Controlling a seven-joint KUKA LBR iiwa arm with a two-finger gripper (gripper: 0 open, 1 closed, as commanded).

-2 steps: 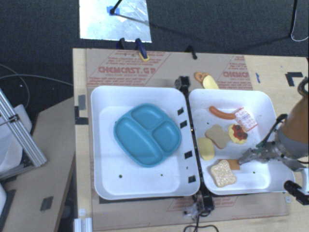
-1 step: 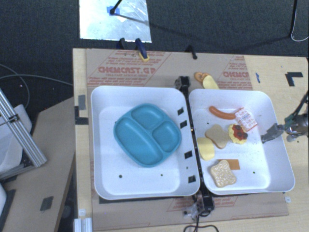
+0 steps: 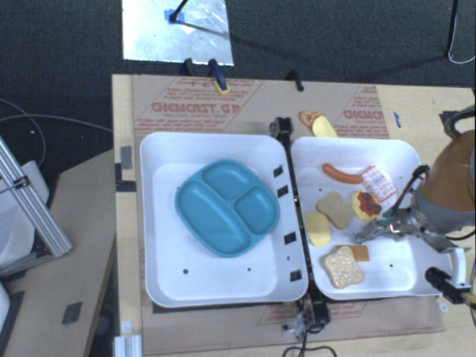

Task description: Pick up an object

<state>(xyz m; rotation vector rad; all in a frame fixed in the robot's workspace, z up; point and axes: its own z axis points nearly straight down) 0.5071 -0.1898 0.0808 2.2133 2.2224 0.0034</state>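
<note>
The right bin (image 3: 405,151) holds several toy foods: an orange sausage (image 3: 342,173), a white and red packet (image 3: 378,183), a tan bread slice (image 3: 336,208), a red and yellow piece (image 3: 365,204), a pale yellow piece (image 3: 318,229), a speckled toast (image 3: 342,267) and a small orange square (image 3: 360,253). My gripper (image 3: 364,235) reaches in from the right and sits low in this bin. Its tip is just above the orange square and right of the pale yellow piece. Nothing is visibly held.
The left bin (image 3: 160,199) contains a blue divided plate (image 3: 227,207). A yellow toy (image 3: 324,128) and a small orange piece (image 3: 308,117) lie on the cardboard behind the right bin. Black clips (image 3: 282,127) join the bins along the middle wall.
</note>
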